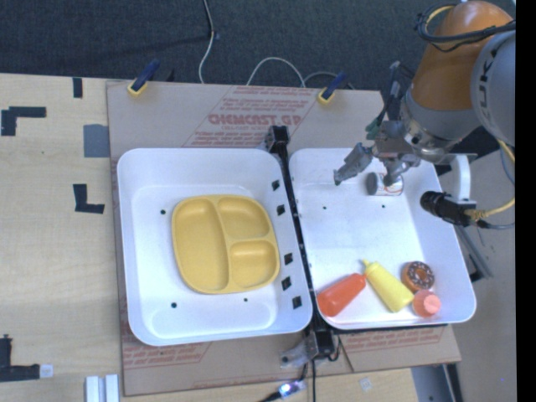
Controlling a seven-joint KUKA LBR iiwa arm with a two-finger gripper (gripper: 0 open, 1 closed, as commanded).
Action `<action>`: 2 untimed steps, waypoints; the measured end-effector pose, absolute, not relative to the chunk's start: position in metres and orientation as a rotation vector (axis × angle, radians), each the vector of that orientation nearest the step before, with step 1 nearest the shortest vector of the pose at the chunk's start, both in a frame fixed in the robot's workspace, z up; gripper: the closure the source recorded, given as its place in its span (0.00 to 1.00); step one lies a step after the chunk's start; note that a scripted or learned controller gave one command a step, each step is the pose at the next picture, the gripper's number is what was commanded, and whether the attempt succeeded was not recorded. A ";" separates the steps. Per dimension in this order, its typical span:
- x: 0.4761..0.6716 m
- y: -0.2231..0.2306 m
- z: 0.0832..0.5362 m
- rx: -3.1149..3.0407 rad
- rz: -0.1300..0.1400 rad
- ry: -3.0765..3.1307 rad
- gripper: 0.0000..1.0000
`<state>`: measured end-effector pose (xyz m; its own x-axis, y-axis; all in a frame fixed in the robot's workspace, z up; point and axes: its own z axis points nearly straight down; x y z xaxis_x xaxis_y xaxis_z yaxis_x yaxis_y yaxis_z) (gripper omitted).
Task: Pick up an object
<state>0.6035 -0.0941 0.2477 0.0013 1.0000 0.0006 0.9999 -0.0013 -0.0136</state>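
The tool hangs over the far edge of the right bin, fingers spread apart and gripping nothing. The mustard bottle, orange bottle, donut and a small pink object cluster along the near rim. The bin centre is bare. The left bin holds a yellow divided plate.

Even, bright overhead light washes out the white bins; shadows are faint and soft. Focus is slightly soft throughout, the picture grainy.
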 end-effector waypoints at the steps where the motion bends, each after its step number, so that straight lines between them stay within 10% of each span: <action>1: 0.606 -0.094 0.254 -2.220 0.002 -2.223 0.00; 2: 0.604 -0.089 0.210 -2.217 0.007 -2.220 0.00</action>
